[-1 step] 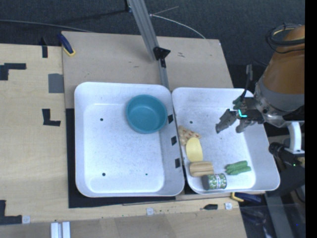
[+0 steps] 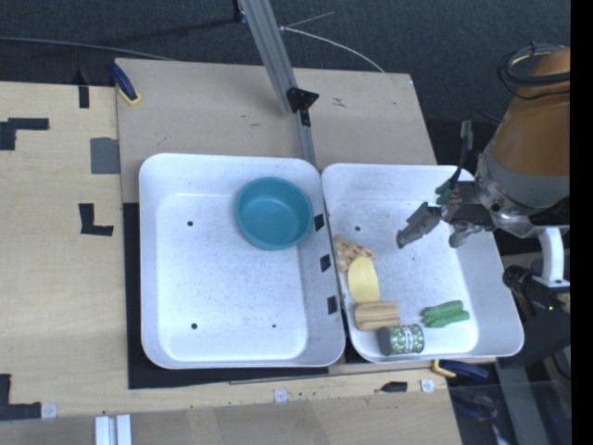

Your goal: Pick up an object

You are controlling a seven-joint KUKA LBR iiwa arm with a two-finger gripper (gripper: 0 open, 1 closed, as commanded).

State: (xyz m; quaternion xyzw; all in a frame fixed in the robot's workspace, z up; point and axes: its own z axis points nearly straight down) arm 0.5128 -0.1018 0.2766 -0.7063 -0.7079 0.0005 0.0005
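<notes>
My gripper (image 2: pixel 435 231) hangs over the right part of the right bin (image 2: pixel 389 185), its two dark fingers spread apart with nothing between them. Below and left of it several small objects lie along the bin's left and near sides: a yellow piece (image 2: pixel 362 279), a tan wooden block (image 2: pixel 375 315), a small patterned can (image 2: pixel 403 339) and a green pod-shaped toy (image 2: pixel 443 314). A beige crinkled item (image 2: pixel 349 249) lies just above the yellow piece. A blue bowl (image 2: pixel 273 212) sits in the left bin (image 2: pixel 167 276), near its far right corner.
A slanted metal pole (image 2: pixel 269 40) runs from the top down to the gap between the bins. A thin cable (image 2: pixel 343 44) crosses the board behind the bins. The orange-banded arm (image 2: pixel 533 137) stands at the right edge.
</notes>
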